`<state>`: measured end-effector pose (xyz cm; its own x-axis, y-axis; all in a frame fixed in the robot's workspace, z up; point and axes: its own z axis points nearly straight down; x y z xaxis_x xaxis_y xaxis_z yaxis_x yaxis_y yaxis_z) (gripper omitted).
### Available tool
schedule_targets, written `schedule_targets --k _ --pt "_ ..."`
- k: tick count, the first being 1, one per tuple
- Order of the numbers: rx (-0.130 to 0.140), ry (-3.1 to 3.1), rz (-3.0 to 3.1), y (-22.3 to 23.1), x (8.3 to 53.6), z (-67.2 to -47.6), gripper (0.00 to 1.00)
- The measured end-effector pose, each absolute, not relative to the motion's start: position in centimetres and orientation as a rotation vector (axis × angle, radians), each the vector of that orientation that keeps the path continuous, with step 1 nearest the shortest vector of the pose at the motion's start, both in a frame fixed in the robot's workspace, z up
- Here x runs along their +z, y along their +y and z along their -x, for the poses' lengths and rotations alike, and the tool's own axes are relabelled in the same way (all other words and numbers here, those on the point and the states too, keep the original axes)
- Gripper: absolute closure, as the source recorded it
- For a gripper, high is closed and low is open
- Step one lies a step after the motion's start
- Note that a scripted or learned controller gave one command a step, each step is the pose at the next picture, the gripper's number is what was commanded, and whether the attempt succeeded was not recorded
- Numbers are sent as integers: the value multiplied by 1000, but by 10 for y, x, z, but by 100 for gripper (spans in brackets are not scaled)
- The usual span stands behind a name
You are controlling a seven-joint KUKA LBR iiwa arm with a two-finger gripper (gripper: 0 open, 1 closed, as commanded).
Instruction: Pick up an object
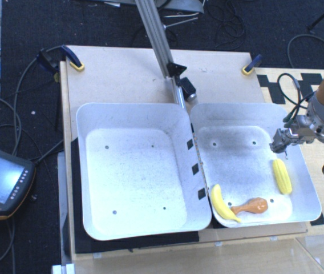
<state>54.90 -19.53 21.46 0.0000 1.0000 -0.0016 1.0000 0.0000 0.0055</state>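
Note:
The right bin (236,136) holds three items near its front. A yellow corn cob (282,176) lies at the right side. A yellow banana (221,203) rests against the front left corner, and an orange-brown chicken drumstick (251,206) lies beside it. My gripper (279,142) hangs over the right bin's right side, just above the top end of the corn cob. Nothing shows between its fingers.
The left bin (133,170) sits beside the right one, divided by a raised rim with black clips (196,167). A metal camera pole (157,33) rises from the bench behind the bins. A teach pendant (1,181) lies on the floor at the left.

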Motion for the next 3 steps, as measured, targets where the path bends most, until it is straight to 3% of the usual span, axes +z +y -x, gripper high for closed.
schedule_targets --k 1,3 --pt "4 2219 -2218 -195 261 -550 100" --pt "1 2228 -2216 -102 256 -567 100"
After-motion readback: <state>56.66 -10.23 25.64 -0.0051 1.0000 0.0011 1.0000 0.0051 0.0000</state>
